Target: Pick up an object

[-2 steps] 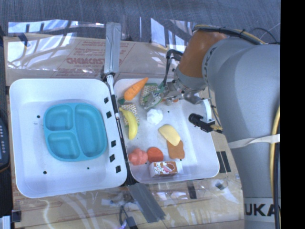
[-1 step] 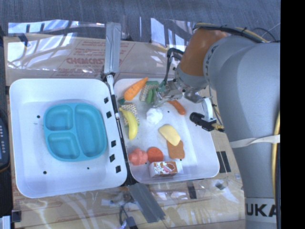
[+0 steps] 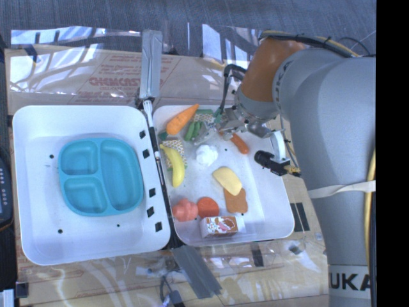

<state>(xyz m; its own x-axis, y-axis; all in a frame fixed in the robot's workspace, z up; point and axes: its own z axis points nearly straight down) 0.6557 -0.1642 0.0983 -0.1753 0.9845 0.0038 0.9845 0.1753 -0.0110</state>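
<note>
Up top, pincer [image 3: 225,124] crowds right bin's [image 3: 276,203] far rim.

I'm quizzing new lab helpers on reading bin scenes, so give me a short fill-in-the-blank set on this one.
1. The blue divided tray lies in the ____ bin.
2. The banana lies along the right bin's ____ wall.
3. The carrot is ____ in colour.
4. The claw hangs over the ____ bin.

Missing words: left; left; orange; right
</note>
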